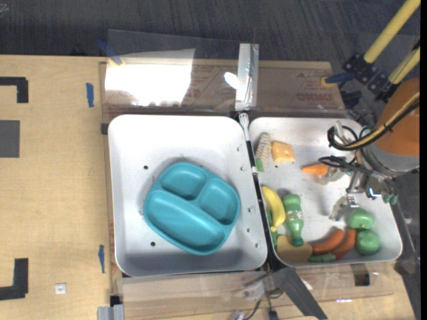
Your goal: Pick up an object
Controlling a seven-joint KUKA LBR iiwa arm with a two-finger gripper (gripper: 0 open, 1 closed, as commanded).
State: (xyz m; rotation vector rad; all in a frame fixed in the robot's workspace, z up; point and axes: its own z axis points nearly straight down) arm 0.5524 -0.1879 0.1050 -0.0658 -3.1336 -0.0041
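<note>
Progress on the pick looks early, judged from the camera view: nothing is lifted yet. The gripper point(348, 202) hangs low in the right bin point(313, 133), toward its right side, with the grey arm and its orange band entering from the right edge. Whether the pincer is apart or together I cannot tell; the metal parts blur against the white floor, and no object can be seen caught in it.

Toys lie loose around it. A green round toy point(361, 219) sits just beside the gripper on its near-right side, and a second green piece point(367, 243) lies nearer still. An orange-red sausage-shaped toy point(333, 241) curves along the near wall. To the left, a banana point(273, 206) and a green bottle-like toy point(293, 219) rest against the divider. A small orange carrot-like piece point(315, 170) lies just beyond the gripper, and a yellow-orange block point(282, 152) sits at the far left corner.

The left bin point(133, 145) holds a blue divided plate point(192, 207), well apart from the gripper.

What is left, by my reading: closing on a toy, likely the green round one, and raising it clear.
</note>
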